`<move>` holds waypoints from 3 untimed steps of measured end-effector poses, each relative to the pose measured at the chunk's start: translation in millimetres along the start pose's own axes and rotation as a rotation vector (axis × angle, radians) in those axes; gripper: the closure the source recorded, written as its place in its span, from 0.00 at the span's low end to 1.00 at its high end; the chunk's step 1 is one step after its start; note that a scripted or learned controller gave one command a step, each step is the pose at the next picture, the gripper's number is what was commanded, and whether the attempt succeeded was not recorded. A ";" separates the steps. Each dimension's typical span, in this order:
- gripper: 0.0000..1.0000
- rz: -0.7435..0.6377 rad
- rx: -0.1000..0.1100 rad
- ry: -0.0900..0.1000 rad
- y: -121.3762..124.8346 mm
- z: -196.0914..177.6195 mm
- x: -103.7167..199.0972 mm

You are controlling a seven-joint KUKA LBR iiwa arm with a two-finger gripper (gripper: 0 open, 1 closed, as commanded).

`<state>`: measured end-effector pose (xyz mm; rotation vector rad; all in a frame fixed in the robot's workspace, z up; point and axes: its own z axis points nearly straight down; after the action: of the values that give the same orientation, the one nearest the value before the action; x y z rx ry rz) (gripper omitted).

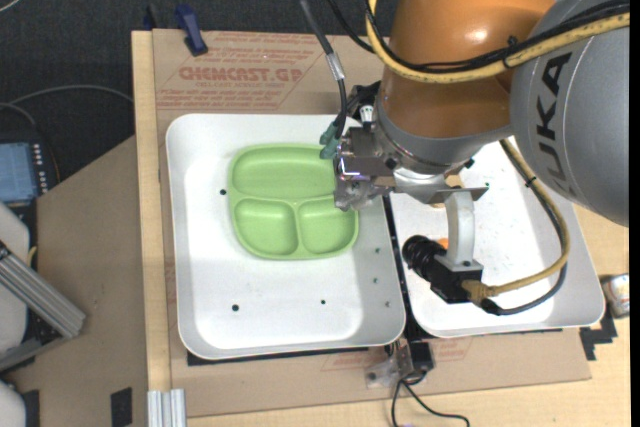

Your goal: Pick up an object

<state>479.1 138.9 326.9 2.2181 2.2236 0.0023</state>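
1. A green plate (pixel 290 202) with three compartments lies flat in the left bin (pixel 200 245), toward its right half.
2. The arm (pixel 470 65) hangs over the seam between the bins, covering the plate's right edge.
3. The tool (pixel 352 177) seems to sit by that edge; its state I cannot tell.
4. The right bin (pixel 520 285) lies beside, on the tabletop (pixel 110 205).

One fixed camera looks down at a slant on the bench (pixel 250 65), taking in both white bins (pixel 200 315); the arm (pixel 520 65) looms large, entering from the right.
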 end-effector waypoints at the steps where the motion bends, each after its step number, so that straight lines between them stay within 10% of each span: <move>1: 1.00 0.008 0.014 -0.005 -2.2 103.1 -42.2; 2: 1.00 -0.001 -0.019 0.005 18.7 -65.7 -27.1; 3: 1.00 -0.007 -0.003 0.003 10.7 -92.0 53.1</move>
<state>489.6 191.9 418.9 2.2102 2.2311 0.0092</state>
